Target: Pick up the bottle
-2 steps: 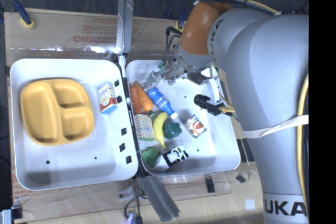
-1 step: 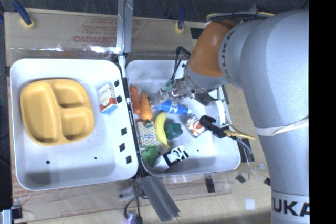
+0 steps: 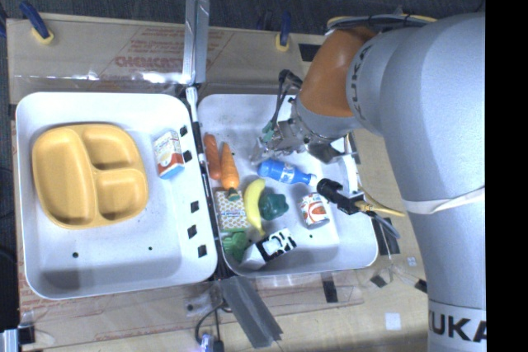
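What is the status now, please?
Gripper low in right bin, just above bottle. Bottle lying flat, not held. Banana and carrot close beside.

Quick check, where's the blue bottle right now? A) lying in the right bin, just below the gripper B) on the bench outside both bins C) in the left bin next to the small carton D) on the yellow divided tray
A: the blue bottle lies on its side on the floor of the right bin, just below the gripper, next to the carrot and banana.
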`<move>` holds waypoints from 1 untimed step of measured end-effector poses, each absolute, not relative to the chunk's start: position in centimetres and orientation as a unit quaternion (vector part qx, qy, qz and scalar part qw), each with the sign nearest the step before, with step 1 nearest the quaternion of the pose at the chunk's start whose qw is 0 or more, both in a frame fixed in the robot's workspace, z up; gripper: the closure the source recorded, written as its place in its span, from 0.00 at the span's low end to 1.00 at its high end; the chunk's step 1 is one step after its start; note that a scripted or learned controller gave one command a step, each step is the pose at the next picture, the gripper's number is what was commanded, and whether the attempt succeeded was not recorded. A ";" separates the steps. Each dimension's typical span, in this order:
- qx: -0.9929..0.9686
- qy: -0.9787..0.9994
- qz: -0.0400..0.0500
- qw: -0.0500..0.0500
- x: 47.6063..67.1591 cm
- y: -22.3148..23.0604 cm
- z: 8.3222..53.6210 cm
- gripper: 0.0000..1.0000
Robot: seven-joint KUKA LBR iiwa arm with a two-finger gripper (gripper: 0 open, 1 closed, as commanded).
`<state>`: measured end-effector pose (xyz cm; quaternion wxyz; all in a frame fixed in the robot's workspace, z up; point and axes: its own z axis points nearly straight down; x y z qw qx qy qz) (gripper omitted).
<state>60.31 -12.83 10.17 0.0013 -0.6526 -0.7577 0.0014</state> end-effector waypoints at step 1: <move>-0.778 -0.629 0.001 0.001 60.3 -5.1 19.2 1.00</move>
